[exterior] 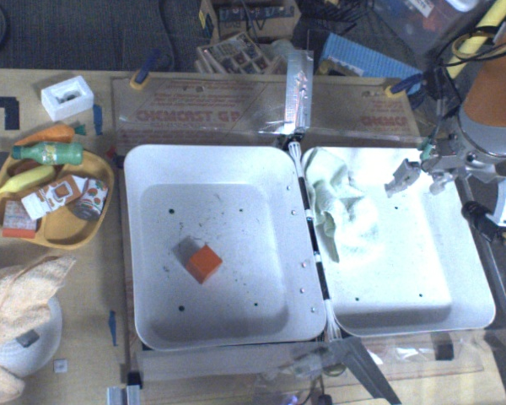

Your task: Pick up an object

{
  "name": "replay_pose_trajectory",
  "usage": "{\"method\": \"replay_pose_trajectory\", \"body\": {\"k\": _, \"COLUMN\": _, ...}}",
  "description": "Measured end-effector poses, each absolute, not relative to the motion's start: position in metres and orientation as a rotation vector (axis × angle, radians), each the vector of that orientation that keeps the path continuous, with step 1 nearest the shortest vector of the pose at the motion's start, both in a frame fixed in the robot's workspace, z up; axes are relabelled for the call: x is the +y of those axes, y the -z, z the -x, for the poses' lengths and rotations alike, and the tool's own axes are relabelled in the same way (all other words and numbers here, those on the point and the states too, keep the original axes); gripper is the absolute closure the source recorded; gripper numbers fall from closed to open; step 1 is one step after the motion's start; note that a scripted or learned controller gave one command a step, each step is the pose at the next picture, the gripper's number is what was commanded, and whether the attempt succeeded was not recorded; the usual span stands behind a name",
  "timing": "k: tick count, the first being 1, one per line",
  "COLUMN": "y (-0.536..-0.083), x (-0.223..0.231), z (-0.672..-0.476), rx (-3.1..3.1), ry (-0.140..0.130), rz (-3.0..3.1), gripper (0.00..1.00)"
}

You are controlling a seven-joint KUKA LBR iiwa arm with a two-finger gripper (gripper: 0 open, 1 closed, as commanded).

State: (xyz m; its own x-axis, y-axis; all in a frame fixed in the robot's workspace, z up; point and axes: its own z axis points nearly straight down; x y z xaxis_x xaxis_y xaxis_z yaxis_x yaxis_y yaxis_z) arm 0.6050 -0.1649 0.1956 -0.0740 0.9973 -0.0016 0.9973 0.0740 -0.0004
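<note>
An orange cube lies in the left bin, a little below its middle. A crumpled pale green and white cloth rests in the right bin, against its left wall. My gripper hangs over the upper right part of the right bin, to the right of the cloth and well away from the cube. Its two fingers are spread apart with nothing between them.
A yellow bowl holding toy food and packets sits left of the bins. A small white box is at the upper left, and a beige cloth with a pale bowl lies at the lower left. Cables and boxes crowd the back.
</note>
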Motion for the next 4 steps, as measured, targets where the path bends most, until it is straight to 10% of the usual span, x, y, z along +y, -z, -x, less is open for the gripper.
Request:
{"method": "replay_pose_trajectory", "body": {"k": 2, "y": -0.092, "x": -0.11, "z": -0.615, "rx": 2.455, "ry": -0.008, "rz": -1.95, "gripper": 0.0}}
{"method": "replay_pose_trajectory", "body": {"k": 4, "y": -0.09, "x": -0.098, "z": -0.67, "rx": 2.457, "ry": -0.003, "rz": -1.946, "gripper": 0.0}}
